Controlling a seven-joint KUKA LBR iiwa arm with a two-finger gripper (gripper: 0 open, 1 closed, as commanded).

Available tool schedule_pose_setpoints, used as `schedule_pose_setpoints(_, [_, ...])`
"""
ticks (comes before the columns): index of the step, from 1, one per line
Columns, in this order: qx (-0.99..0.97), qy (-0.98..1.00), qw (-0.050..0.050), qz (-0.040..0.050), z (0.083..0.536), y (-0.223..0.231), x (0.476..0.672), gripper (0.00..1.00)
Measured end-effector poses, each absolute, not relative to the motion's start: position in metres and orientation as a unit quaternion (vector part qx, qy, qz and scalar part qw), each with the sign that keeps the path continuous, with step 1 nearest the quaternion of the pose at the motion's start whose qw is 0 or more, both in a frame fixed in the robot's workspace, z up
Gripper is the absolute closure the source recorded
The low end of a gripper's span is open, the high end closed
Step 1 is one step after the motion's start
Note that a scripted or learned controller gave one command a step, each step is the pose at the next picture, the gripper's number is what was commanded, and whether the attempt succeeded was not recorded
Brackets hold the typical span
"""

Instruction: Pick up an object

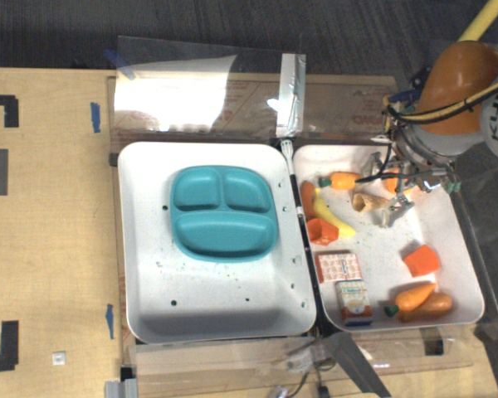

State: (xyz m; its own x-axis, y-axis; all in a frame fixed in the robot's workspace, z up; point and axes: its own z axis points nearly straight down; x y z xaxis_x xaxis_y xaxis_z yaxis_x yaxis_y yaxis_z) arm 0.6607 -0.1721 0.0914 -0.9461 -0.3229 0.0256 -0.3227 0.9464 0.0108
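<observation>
Up at about one o'clock in the right bin (469, 259), a small tan object (363, 200) lies on the white floor, just left of the gripper (396, 210). How far the gripper is open cannot be told: its metal tip is a blur against the white, and nothing can be seen held in it. At twelve o'clock from the tan object sits a small carrot (343, 181), pointing left. At nine o'clock from it a yellow banana (332, 215) slants along the bin's left wall, with a reddish sausage-like piece (307, 196) beside it and an orange-red piece (322, 231) touching the banana's lower end.

Farther out, toward six o'clock, a red-and-white patterned packet (338, 265) lies above a small carton (353, 299). At four o'clock an orange block (422, 260) sits apart, and below it a larger carrot (413, 297) rests against a brown potato-like piece (436, 306).

The left bin (141, 288) holds a teal divided plate (225, 212) at its centre. The grey arm's orange band (456, 77) shows at the upper right.
</observation>
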Motion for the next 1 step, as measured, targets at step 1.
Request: schedule_pose_setpoints(1, [0.106, -0.994, 0.014, 0.0059, 0.0907, -0.1405, 0.6608, 0.0])
